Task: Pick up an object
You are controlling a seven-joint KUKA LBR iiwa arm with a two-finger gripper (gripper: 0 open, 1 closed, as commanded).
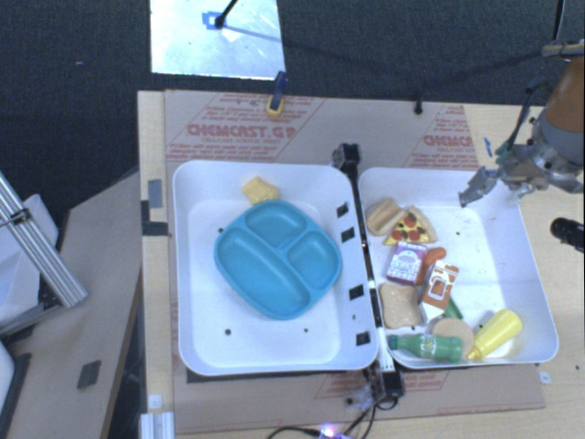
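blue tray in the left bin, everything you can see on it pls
The blue tray looks like smooth moulded plastic, light blue, with a rounded-rectangle outline. Raised ridges split it into three compartments: one long one along the lower left and two smaller ones toward the upper right. All three hold nothing. It lies flat on the floor of the left bin, turned diagonally, roughly central. A small yellow item sits just off its upper edge; whether they touch is unclear. Nothing else is near it.

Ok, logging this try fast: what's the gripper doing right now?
Gripper: above the right bin's far right corner, nothing seen between its fingers; open or shut cannot be told.
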